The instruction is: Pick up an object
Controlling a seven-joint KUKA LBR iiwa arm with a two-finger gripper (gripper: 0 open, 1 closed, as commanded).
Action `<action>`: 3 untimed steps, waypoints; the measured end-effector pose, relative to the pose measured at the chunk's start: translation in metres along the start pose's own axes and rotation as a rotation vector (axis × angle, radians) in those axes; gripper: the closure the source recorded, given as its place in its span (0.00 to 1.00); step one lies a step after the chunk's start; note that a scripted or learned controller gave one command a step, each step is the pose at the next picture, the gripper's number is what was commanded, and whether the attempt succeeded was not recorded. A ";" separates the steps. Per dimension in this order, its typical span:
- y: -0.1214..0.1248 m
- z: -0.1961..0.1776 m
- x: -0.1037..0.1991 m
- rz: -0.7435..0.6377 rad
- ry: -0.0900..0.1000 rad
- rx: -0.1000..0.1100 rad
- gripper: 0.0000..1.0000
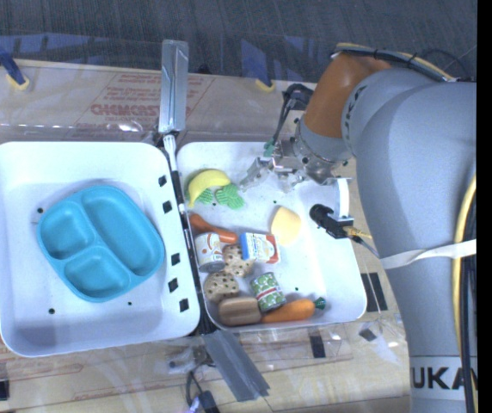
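I see the gripper [267,169] low over the right bin [342,269], at its top edge; can't tell its state. Nearest object, the yellow lemon toy [207,183], sits at its 9 o'clock, apart. The wrist hides the bin's upper right corner.

My view is evenly and fairly brightly lit from above, with a cool bluish cast and soft focus all over, so the small print on the clear sheet [134,101] behind the bins is smeared and unreadable. The white walls of the left bin [14,231] and the right bin [336,269] come close to washing out, glare streaks the sheet, and the blue tray [100,241] casts only a faint, soft shadow on the floor of its bin. My own grey arm [409,170] looms large and slightly blurred at the right, its underside shading the bench beside the right bin, while the dark floor at the top is dim and grainy.
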State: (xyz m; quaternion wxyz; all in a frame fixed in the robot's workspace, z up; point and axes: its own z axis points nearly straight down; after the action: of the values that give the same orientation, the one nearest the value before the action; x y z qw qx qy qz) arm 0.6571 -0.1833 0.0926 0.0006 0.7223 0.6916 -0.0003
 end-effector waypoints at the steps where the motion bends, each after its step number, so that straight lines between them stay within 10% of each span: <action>1: -0.071 -0.028 0.025 -0.103 0.002 0.001 0.00; 2: -0.098 -0.005 -0.002 -0.171 -0.001 -0.009 0.00; 3: -0.114 0.000 0.041 -0.027 0.002 0.002 0.00</action>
State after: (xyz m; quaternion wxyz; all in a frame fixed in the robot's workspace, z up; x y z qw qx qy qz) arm 0.5451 -0.1370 0.0922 -0.0011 0.7129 0.7013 -0.0003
